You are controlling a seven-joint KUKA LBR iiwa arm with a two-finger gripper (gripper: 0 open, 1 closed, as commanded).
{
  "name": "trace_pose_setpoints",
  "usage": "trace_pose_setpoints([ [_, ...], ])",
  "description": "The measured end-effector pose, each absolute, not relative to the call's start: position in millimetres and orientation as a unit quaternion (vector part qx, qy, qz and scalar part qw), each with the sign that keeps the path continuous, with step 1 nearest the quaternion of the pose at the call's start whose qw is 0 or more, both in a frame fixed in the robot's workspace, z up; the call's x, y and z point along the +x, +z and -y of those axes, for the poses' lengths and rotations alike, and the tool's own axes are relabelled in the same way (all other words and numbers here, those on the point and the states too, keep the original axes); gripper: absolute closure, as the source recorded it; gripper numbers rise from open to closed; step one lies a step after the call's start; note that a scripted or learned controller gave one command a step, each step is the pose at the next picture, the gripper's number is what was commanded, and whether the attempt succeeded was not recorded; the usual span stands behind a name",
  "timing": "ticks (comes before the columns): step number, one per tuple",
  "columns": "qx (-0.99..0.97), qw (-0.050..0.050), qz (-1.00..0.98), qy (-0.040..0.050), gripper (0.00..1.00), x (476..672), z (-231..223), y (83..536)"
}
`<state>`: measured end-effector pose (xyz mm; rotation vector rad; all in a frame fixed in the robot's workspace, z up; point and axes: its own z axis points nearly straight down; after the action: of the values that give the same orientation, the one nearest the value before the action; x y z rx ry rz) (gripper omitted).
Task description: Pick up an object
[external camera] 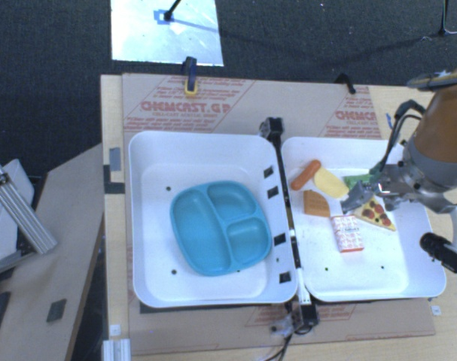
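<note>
Gripper [361, 195] low in right bin [379, 277], finger state can't tell, pizza slice [379, 213] touching just right of its tip, yellow piece [330, 183] and sausage [305, 174] left, red-white box [348, 233] below, blue tray [220, 226] far left.

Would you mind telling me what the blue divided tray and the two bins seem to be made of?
Blue divided tray: likely moulded plastic, smooth and evenly coloured, with soft rounded compartments. Left bin and right bin: probably thin formed white plastic, slightly glossy with rounded corners.
</note>
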<state>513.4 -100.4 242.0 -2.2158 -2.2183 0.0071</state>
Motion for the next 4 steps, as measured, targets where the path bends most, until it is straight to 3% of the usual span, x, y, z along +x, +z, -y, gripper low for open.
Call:
trace_pose_setpoints([
  [1,-0.706,-0.001,0.708,-0.0006,0.0,515.4,100,246],
  [3,-0.707,0.002,0.707,0.0011,0.0,518.6,100,123],
  [4,-0.708,-0.005,0.706,-0.0008,0.0,521.1,103,87],
])
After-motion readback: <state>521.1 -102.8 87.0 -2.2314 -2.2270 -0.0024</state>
